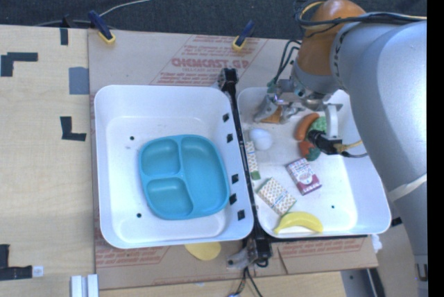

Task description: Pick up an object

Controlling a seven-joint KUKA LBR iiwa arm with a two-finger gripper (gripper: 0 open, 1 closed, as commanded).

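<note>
While the gripper (pixel 276 107) hovers by the carrot (pixel 305 126), grip state indeterminable, the carrot's long axis runs upper-right to lower-left.

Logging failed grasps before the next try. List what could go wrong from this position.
1. The pincer sits low at the far end of the right bin, where an orange toy and a white ball crowd together; it may nudge them instead of grasping one.
2. It works close to the divider between the bins, so it might scrape against it.
</note>
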